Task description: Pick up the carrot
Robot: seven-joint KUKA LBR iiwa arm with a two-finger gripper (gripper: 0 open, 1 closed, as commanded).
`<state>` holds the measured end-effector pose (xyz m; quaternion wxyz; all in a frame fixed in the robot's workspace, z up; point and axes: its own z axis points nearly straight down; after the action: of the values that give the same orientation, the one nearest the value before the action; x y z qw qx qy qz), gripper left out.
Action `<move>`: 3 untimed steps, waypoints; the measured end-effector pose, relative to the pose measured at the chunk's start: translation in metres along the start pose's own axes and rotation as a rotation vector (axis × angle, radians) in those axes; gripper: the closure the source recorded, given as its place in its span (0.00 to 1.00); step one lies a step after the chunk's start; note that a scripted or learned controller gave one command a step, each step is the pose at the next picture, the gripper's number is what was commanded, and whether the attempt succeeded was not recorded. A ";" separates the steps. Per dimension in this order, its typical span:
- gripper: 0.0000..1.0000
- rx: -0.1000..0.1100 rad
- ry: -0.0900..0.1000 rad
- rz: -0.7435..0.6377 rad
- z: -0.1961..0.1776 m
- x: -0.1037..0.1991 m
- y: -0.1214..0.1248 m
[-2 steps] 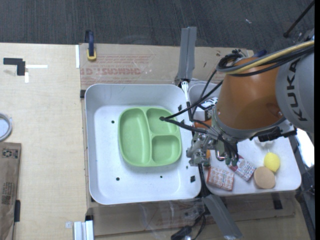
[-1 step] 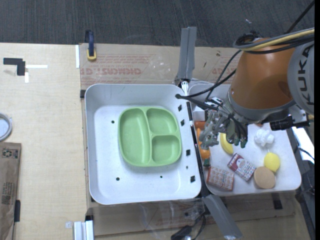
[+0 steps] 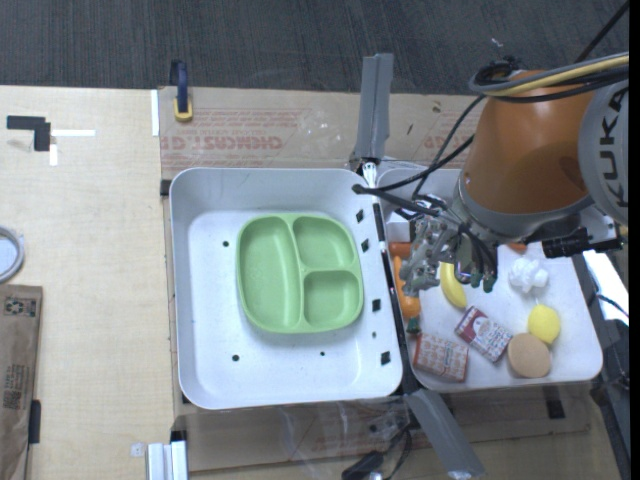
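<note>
An orange carrot point(image 3: 406, 286) lies along the right bin's point(image 3: 575, 373) left edge, partly hidden beneath the gripper point(image 3: 437, 266); its grip state is unclear.

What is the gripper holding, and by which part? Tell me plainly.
It cannot be told. The gripper hangs low over the right bin's left side, by the carrot, but no item is visibly between its fingers.

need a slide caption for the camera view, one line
KUKA arm's claw low in the right bin beside the carrot; green divided plate in the left bin.
</note>
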<state>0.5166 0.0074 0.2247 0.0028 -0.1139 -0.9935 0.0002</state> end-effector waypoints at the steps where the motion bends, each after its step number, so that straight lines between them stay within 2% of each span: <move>1: 1.00 0.001 0.000 0.238 0.015 0.041 0.011; 2: 1.00 0.000 -0.002 -0.088 0.037 -0.002 0.024; 3: 1.00 0.000 -0.004 0.215 0.026 -0.066 0.055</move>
<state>0.5931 0.0458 0.1983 0.0006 -0.2198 -0.9755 0.0008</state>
